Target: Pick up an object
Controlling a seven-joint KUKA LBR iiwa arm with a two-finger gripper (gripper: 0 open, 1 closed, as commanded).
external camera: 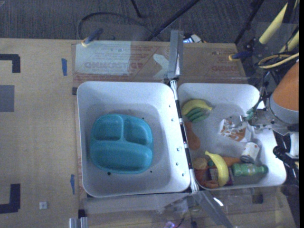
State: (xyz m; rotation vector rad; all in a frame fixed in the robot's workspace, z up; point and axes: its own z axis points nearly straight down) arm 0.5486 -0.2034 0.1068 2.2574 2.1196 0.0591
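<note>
Green bottle beside yellow banana.

I am wearing a rounded orange band above my wrist, which is showing pale grey below it — smooth and curved. Dark metal hardware is crowding my gripper — small, angular, too blurred to be making out any screws.

A teal divided tray lies in the left bin.
</note>
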